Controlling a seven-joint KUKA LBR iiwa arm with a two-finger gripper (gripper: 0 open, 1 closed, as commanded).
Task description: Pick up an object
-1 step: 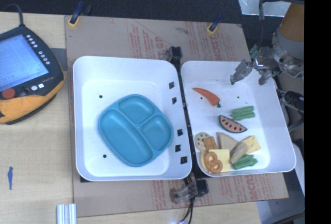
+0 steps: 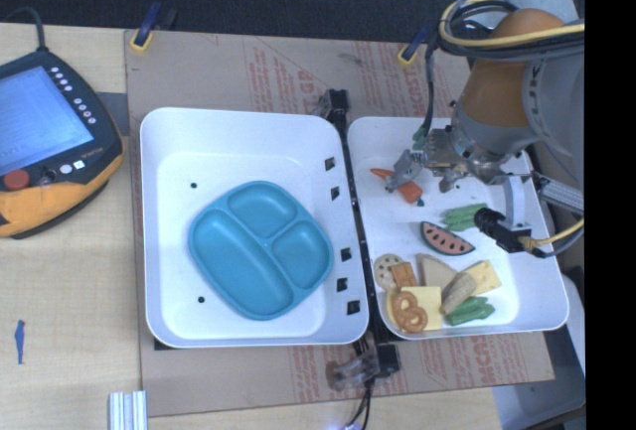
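You can't tell whether the gripper [image 2: 409, 174] grips the carrot [image 2: 397, 184]; the arm [image 2: 517, 71] hides the right bin's [image 2: 537, 314] far corner.

I read: bins [image 2: 159, 135] white | divided plate [image 2: 260, 247] turquoise | melon slice [image 2: 445, 238] red, dark-seeded, green rind | carrot [image 2: 396, 182] orange | pretzel [image 2: 407, 310] orange-brown | pendant [image 2: 45, 145] grey, orange base
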